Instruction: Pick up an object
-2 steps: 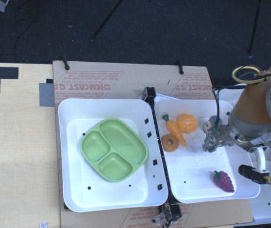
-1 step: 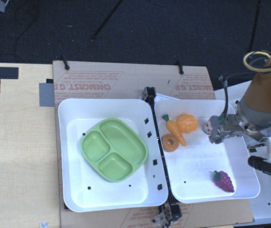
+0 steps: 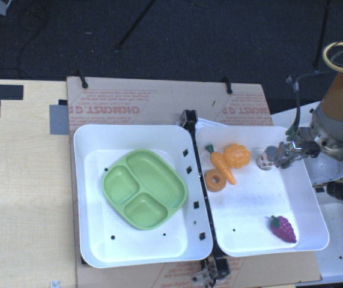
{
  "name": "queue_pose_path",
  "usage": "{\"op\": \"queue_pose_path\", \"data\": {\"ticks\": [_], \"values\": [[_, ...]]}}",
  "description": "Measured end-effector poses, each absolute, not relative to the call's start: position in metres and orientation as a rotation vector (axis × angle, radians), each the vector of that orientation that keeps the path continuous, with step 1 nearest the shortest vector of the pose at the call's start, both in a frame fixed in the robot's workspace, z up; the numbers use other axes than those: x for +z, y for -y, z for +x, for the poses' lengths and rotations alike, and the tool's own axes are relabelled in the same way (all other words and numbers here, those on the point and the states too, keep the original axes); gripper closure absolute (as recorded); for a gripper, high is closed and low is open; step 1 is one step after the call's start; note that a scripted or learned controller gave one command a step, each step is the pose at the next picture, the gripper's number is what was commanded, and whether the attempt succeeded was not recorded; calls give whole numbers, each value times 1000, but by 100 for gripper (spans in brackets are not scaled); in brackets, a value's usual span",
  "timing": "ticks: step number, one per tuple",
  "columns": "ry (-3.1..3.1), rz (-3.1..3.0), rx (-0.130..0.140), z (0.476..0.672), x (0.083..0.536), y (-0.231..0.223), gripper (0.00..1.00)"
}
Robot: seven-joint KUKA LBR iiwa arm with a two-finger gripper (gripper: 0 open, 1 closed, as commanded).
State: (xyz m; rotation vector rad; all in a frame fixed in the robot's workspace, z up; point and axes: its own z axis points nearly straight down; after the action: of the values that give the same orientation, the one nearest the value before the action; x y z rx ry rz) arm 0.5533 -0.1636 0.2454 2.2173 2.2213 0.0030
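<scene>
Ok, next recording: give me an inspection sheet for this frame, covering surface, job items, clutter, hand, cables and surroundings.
Surface: two white bins side by side on cardboard; left bin, right bin.
Job's things: in the right bin, a toy carrot with an orange pepper-like toy touching it, an orange ring against the carrot, and purple grapes apart near the front right corner.
Clutter: green divided plate in the left bin.
Hand: hand low at the right bin's back right, nothing visibly held; finger state unclear.
Cables: dark cables across the floor behind the bench.
Surroundings: wooden table to the left, with dark patches.
</scene>
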Motion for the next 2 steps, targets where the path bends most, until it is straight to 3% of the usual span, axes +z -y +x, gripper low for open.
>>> {"op": "queue_pose_path", "data": {"ticks": [1,2], "values": [[-2223,2219,0,554,261,165,100],[-2229,2218,0,563,256,104,100]]}}
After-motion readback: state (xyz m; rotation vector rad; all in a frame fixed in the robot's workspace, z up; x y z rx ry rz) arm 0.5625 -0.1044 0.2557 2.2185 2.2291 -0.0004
